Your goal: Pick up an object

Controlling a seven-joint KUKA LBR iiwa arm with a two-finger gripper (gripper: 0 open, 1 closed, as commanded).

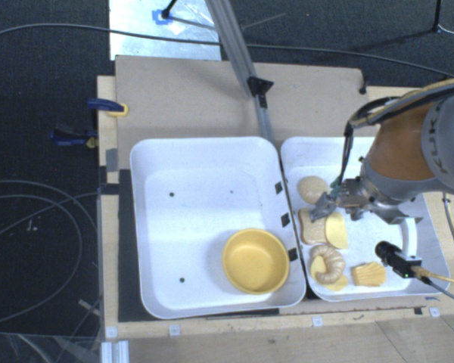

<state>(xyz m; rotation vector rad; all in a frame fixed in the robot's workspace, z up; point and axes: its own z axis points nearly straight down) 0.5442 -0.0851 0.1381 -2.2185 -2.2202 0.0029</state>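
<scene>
Food pieces crowd the right bin (295, 151), all pale tan or yellow. A round bun (312, 188) lies nearest the divider, toward the far side. Just below it sits a flat tan slab (312, 229), and touching that slab's right edge is a yellow oval slice (337, 233). Nearer the front rim lies a curled croissant (329, 265), and to its right a ridged yellow wedge (369, 274).

The gripper (323, 206) hangs over this cluster, its tip between the bun and the slab, just above the slice. Its dark tip blurs into the food under it, so whether it is apart, together, or clamped on anything cannot be told, and no piece can be seen held in it.

The arm (408, 153) comes in from the right, its orange band above the grey wrist, covering much of the right bin's far side. A black cable and a small black fitting (393, 259) hang from it near the wedge.

The left bin (159, 157) holds a yellow bowl (255, 260), upright, in its front right corner close to the divider. Both bins rest on a brown board (189, 93). A grey pole (234, 44) slants down from the top to the gap between the bins. A blue and yellow clamp (98, 119) grips the board's left edge.
</scene>
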